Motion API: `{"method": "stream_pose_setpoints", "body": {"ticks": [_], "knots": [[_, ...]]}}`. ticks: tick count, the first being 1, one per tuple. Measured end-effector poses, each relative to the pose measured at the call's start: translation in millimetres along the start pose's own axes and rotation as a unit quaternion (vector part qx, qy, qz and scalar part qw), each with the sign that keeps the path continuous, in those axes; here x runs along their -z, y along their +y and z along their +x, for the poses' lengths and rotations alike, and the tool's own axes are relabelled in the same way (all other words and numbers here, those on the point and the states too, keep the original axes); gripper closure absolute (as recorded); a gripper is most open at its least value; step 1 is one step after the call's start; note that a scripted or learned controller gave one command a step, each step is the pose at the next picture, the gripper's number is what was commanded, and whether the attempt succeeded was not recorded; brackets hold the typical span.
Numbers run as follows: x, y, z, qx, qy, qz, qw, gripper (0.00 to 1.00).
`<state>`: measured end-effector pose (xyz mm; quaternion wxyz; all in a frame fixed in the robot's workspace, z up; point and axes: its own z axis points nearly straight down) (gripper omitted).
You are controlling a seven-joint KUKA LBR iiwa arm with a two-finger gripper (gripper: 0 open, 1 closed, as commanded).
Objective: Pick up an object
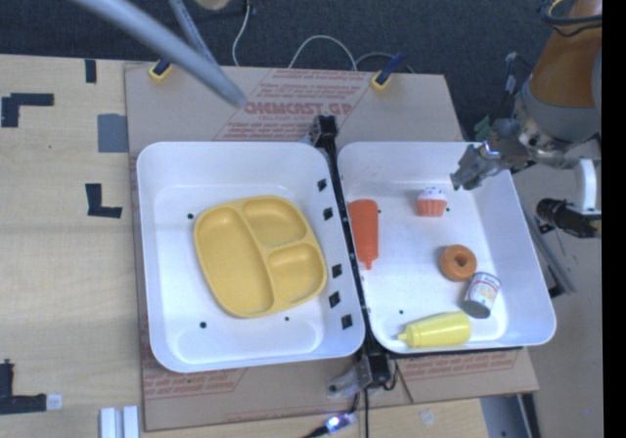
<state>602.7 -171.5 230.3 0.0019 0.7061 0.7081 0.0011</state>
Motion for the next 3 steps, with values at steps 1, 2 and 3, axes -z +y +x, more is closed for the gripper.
{"method": "stream_pose_setpoints", "body": {"ticks": [1, 2, 3], "knots": [[36.9, 1.1, 0.4, -0.001, 0.000, 0.000, 1.0000, 1.00], [21.7, -2.7, 57.9, 0.002, 0.001, 0.003, 1.0000, 1.00], [9.4, -12.9, 118.8, 0.002, 0.002, 0.004, 1.0000, 1.00]]}}
